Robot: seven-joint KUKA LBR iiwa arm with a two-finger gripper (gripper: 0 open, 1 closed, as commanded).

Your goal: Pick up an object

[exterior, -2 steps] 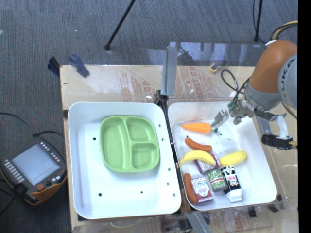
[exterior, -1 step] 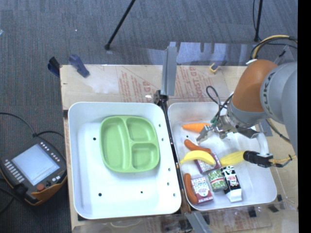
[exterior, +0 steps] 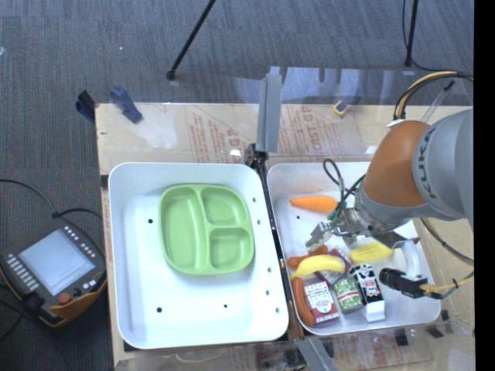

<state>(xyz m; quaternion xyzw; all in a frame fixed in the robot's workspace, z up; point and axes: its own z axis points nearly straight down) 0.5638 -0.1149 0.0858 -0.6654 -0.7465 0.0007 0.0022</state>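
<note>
Gripper (exterior: 325,233) low in right bin (exterior: 288,178), just above the toy food heap at that bin's near end; finger state cannot be told, nothing visibly pinched. Below and beside it: banana (exterior: 318,264), second yellow piece (exterior: 370,250), red sausage (exterior: 302,300), three small cartons (exterior: 346,292) in a row; carrot (exterior: 313,203) apart, nearer the bin's far side. In left bin (exterior: 124,207), a green divided plate (exterior: 206,228); on the floor at left, a pendant (exterior: 51,271).
</note>
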